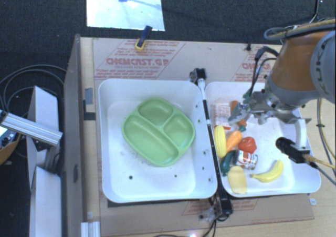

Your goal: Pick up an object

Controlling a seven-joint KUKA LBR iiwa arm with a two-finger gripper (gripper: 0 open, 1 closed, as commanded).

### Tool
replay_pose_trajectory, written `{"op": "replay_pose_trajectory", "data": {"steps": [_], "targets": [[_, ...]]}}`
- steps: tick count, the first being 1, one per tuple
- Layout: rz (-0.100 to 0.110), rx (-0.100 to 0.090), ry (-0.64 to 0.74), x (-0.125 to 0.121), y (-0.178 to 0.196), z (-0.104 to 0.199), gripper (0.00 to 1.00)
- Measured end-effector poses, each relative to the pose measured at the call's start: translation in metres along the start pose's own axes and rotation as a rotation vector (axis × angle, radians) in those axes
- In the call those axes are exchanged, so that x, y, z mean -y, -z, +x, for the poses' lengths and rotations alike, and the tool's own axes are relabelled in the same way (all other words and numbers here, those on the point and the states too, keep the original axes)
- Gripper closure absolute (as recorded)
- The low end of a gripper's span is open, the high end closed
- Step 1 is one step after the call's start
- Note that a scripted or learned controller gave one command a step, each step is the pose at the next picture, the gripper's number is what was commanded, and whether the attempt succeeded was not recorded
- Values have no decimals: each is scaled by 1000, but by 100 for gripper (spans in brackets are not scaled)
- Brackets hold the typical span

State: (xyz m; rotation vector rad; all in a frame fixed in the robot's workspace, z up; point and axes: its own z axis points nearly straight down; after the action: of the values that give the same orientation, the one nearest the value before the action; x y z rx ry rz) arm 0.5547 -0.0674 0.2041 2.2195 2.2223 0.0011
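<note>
Just below gripper (242, 116): carrot (233, 140), touching corn (219, 141).

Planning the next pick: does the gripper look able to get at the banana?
Probably yes. The banana lies alone near the right bin's front, uncovered, with the gripper nearby above that bin.
</note>
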Motion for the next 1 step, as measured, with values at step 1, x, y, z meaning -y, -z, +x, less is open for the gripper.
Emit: {"op": "replay_pose_trajectory", "data": {"steps": [1], "targets": [[-13, 0, 3, 22, -103, -45, 0]]}}
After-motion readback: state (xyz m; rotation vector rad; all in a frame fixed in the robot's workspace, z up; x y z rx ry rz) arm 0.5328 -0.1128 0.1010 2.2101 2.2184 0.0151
